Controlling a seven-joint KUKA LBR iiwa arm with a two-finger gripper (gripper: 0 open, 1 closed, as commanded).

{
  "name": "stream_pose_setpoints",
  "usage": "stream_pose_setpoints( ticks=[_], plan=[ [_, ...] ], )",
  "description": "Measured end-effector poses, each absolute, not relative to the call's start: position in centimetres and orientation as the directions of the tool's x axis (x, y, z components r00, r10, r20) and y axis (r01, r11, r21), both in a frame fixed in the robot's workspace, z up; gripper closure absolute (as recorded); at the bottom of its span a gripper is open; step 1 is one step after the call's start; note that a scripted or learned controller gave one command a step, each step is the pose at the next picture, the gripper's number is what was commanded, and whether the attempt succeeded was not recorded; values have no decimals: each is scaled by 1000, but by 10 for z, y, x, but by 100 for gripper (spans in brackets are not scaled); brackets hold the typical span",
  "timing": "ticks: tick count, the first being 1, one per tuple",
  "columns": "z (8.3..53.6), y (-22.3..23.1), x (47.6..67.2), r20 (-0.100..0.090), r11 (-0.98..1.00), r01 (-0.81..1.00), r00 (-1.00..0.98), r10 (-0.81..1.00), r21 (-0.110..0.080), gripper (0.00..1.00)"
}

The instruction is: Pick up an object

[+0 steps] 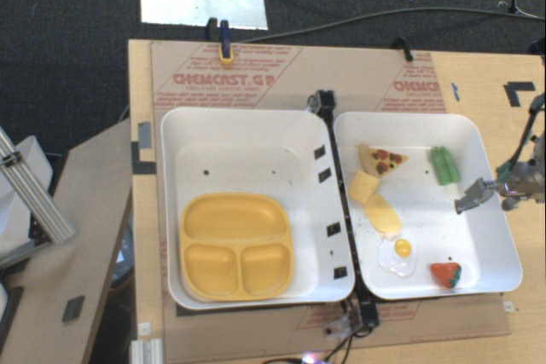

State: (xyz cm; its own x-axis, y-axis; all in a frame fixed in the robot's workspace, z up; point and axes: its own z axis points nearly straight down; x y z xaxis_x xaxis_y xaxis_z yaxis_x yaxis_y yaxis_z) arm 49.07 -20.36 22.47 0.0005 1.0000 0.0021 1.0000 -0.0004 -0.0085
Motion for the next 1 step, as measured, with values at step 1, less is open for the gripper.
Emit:
stream_pose_setpoints(
  ticks=[1],
  plan=[
    [230,-203,493,-1,3,1000,-3,1000,1,0]
  ],
)
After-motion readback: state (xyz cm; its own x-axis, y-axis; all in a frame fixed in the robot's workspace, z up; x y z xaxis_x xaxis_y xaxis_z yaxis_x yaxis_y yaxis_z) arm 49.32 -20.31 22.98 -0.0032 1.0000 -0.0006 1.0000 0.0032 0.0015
